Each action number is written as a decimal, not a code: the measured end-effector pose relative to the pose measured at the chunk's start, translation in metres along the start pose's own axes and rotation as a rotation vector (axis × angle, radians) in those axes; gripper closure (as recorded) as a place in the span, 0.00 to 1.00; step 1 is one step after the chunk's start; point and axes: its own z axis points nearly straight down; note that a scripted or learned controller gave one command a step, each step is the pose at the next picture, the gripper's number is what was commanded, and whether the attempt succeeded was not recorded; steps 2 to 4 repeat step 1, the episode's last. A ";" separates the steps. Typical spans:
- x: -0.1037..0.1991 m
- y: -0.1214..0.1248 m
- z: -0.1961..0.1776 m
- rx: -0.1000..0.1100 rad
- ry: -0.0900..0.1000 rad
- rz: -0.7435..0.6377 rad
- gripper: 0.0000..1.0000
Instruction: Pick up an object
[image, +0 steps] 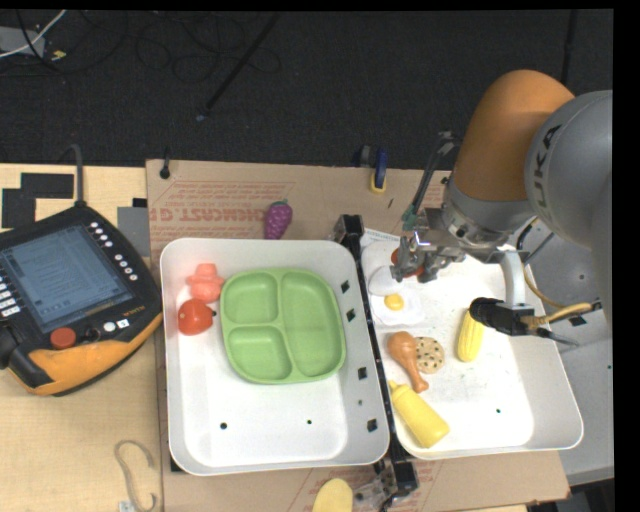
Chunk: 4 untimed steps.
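Observation:
My gripper (412, 264) hangs over the far left corner of the right bin (520, 420), just above a fried egg toy (390, 300). Its fingertips are dark and blurred against the bin. Below it lie a chicken drumstick (405, 358), a cookie (429, 353), a corn cob (470, 334) and a yellow bottle (420, 417). In the left bin (200, 420) sit a green divided plate (281, 326), a red tomato (195, 317) and a pink toy (205, 282).
A purple grape bunch (278, 217) lies on the cardboard behind the bins. A teach pendant (65, 290) rests at the left. A yellow object (333, 495) sits at the front edge. A black cable end (495, 315) hangs over the right bin.

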 end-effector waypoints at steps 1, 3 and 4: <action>0.007 -0.002 -0.006 -0.002 0.001 0.000 1.00; 0.007 -0.002 -0.006 -0.002 0.001 0.000 1.00; 0.007 -0.002 -0.006 -0.002 0.001 0.000 1.00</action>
